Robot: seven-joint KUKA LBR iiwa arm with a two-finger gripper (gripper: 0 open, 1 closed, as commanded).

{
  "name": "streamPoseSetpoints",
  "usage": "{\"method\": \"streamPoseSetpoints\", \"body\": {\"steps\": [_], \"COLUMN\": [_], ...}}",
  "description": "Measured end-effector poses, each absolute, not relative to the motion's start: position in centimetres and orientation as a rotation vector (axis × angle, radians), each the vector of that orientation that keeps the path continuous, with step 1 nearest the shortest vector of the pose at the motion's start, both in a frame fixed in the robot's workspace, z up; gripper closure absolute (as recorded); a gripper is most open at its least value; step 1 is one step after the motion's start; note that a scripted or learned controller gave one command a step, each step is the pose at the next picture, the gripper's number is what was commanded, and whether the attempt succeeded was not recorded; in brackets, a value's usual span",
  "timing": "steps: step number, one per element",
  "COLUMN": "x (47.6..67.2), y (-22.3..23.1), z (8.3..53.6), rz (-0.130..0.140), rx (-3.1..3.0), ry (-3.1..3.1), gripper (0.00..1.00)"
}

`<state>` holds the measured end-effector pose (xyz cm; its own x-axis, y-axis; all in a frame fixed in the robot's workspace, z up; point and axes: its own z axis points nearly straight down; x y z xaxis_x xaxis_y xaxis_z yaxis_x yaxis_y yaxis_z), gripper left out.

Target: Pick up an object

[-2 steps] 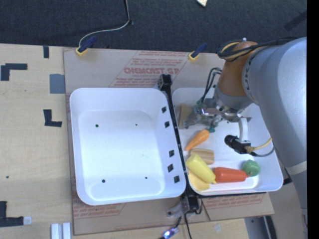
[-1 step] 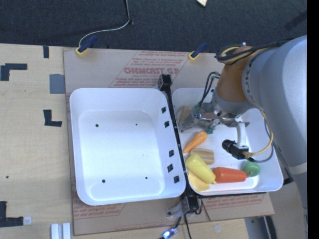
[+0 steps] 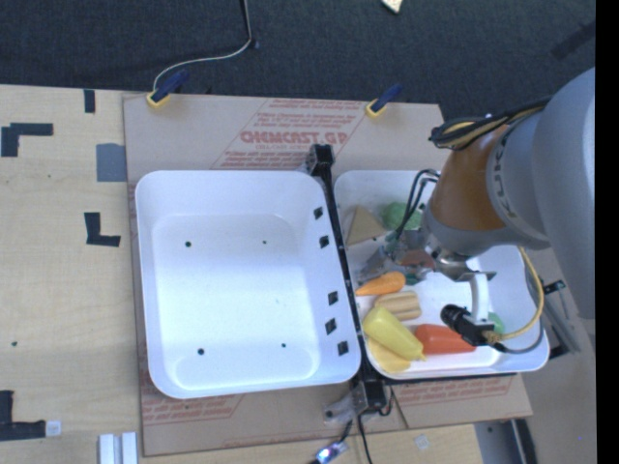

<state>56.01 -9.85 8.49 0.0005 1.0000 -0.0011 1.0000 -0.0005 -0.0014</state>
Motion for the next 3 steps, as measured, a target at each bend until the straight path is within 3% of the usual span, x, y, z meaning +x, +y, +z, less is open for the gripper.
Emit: {"method": "streamPoseSetpoints", "body": {"steps": [1,2,3], "x": [61.5,66.5,66.6], "y": [-14.5,-13.2,-13.1], "z": [8.5,8.4,9.3], "rz": [-0.001,0.034,0.017], "rx": [-2.225,-2.202,-2.219], "ry": [-2.225,-2.22,-2.217], "gripper": [0.0,0.0,1.0]}}
